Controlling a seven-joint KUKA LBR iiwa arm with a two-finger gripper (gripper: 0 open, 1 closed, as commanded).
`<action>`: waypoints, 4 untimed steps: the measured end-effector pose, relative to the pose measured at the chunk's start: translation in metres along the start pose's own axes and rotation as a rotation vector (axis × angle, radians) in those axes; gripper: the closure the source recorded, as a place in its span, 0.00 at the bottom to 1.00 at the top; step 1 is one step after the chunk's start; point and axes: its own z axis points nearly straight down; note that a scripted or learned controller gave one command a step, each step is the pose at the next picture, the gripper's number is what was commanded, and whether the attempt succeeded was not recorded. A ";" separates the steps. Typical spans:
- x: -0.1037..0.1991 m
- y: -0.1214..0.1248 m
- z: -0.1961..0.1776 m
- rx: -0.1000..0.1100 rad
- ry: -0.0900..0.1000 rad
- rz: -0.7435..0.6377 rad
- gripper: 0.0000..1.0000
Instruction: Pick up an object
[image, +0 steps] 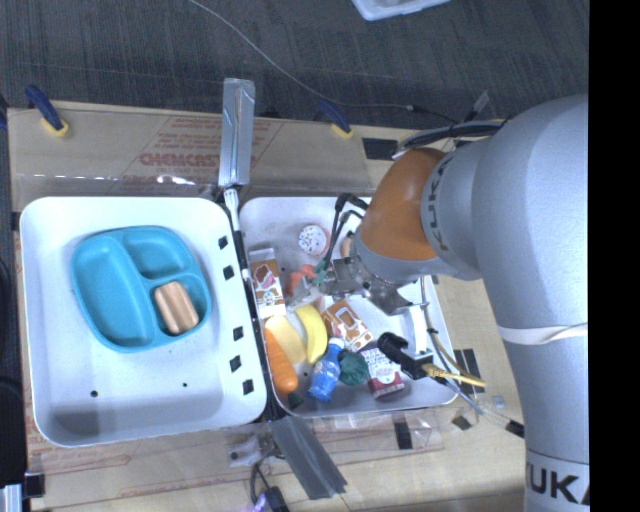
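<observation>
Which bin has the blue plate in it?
The left bin holds the blue divided plate, with a brown roll on it. The right bin holds the jumble of small items.

Blue divided tray (125, 285) in left white bin (60, 400), well left of jaws; brown roll (176, 307) in its compartment.
</observation>
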 end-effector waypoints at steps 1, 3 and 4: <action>0.001 0.001 -0.010 -0.001 0.002 -0.006 1.00; -0.005 0.058 0.003 0.009 0.003 0.168 0.00; -0.004 0.058 -0.006 0.010 0.005 0.162 1.00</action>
